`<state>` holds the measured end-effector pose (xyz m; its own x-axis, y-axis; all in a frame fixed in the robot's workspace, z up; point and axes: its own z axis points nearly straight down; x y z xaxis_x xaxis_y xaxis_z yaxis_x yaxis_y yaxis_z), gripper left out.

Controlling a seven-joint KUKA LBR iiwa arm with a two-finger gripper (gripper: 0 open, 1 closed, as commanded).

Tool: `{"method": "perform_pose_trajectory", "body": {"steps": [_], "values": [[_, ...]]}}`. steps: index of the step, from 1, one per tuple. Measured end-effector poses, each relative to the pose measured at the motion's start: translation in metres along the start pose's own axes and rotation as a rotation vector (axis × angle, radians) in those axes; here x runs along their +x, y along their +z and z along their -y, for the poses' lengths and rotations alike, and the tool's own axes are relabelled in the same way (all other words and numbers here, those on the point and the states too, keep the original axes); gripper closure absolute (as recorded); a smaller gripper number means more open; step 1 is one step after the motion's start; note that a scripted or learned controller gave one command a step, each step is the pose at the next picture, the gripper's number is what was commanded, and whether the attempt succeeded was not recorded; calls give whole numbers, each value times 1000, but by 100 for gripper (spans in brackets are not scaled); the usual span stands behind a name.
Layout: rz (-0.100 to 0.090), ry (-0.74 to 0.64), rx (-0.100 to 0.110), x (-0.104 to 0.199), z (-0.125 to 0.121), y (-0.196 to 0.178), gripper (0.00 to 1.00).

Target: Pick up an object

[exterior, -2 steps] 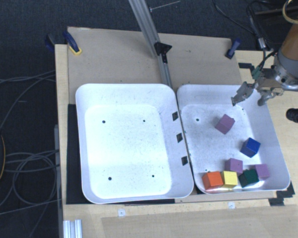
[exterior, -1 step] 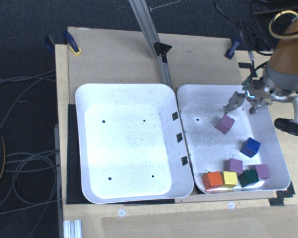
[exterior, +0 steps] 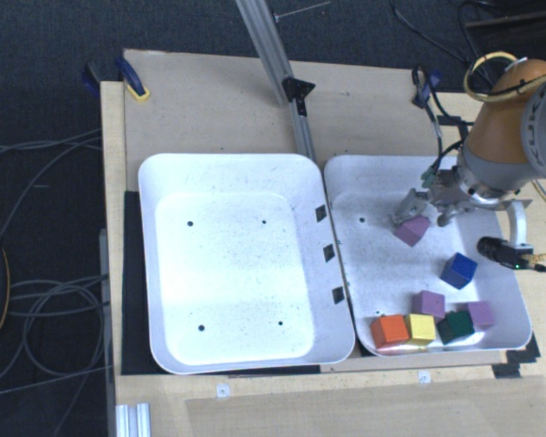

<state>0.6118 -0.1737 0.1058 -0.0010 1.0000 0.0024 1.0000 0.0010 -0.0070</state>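
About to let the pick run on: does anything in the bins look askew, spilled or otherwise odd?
Nothing looks spilled or damaged. In the right bin, one purple block lies tilted just below the claw, apart from the others. The blue block also sits skewed; the rest cluster along the near wall.

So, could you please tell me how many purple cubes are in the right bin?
3: one purple cube by the gripper, one behind the yellow cube, one near the front-right corner.
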Motion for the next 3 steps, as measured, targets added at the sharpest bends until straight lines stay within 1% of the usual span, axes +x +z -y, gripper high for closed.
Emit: {"method": "perform_pose_trajectory", "body": {"steps": [1,2,3], "values": [[2,0,-10,0,-3,-16,100],[5,-1,-16,-2,-13,-77,100],[5,-1,-17,-1,-15,-143,100]]}}
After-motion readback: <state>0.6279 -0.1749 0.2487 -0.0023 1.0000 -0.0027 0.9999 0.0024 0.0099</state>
